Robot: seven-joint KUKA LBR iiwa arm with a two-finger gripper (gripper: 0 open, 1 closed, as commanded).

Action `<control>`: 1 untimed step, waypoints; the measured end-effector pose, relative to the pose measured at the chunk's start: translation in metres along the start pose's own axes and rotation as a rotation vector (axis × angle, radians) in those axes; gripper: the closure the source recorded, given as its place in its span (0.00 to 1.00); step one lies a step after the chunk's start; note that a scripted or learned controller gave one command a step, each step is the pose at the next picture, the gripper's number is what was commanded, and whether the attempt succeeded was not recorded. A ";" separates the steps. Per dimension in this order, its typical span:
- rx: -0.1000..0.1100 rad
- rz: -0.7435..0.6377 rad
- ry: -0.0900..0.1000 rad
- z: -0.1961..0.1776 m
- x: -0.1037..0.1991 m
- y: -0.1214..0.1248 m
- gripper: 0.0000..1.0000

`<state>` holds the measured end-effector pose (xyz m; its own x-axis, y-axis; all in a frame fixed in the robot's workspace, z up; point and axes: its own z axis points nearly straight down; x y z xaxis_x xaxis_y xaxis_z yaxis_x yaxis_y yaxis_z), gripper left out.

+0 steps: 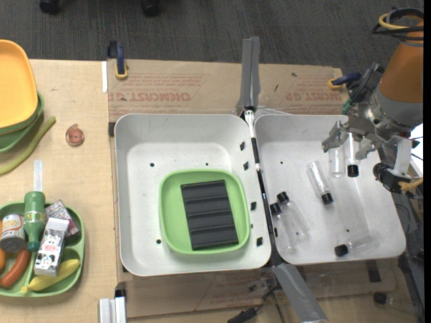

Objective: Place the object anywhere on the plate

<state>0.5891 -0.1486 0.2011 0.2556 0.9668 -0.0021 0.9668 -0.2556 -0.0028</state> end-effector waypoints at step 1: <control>-0.001 0.000 0.000 0.000 0.000 0.000 0.00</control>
